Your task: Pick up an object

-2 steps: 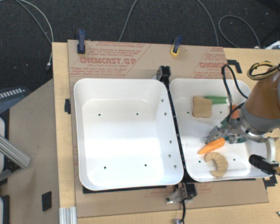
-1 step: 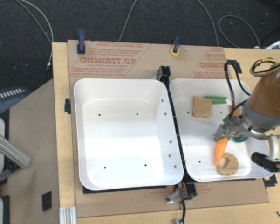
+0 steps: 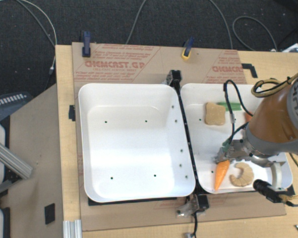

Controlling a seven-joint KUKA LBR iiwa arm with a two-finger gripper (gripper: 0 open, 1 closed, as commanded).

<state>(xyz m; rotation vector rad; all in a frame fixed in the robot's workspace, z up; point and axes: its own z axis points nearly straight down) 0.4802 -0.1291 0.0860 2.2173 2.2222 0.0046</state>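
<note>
I am hovering my gripper (image 3: 227, 155) just above the carrot (image 3: 220, 175), whose long axis is pointing away from me; grip state unclear.

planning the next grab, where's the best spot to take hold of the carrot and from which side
Probably the carrot's thicker upper half, coming straight down from above. It lies flat in the right bin, tapering toward the front rim, so the tip is thin and close to the wall. The claw is at its top end.

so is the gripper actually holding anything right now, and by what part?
Cannot be told. The gripper sits at the top end of the orange carrot in the right bin, but the wrist hides the contact.
</note>
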